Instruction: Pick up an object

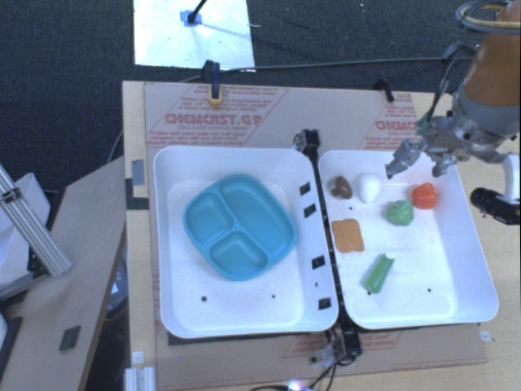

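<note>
in the right bin (456, 292), a smooth white tray, lie small toy foods: a rounded brown piece (341, 187) touching a white egg shape (369, 188), a flat orange square (348, 235), a lumpy green piece (399, 213), a glossy red-orange one (423, 195), and a long green stick (378, 273) whose axis runs from lower left to upper right. the gripper (422, 160) hangs over the bin's far edge, its two metal fingers spread and holding nothing. the left bin (175, 300) bears a glossy blue three-part plate (238, 226).

Right bin (456, 300) front half open (only green stick (378, 273) there); items crowd back edge.
</note>
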Controlling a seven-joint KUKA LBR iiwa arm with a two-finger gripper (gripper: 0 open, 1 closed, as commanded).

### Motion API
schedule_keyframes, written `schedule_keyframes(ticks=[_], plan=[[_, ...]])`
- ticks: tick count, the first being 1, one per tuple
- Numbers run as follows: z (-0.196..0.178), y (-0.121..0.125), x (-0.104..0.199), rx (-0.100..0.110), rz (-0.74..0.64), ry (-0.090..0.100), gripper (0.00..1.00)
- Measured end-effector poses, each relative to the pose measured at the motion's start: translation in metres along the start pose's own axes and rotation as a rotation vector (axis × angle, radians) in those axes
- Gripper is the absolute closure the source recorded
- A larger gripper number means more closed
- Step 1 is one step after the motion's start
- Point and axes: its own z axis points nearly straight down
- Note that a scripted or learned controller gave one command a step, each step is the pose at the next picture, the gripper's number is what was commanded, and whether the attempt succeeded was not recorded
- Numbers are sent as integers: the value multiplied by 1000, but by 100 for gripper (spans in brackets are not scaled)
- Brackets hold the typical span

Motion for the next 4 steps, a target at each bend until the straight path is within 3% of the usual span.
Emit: schedule_keyframes(ticks=[1, 2, 4], plan=[[-7, 2, 0, -12, -2, -1, 0], [35, 7, 1, -9, -1, -1, 0], [155, 10, -6, -8, 1, -1, 0]])
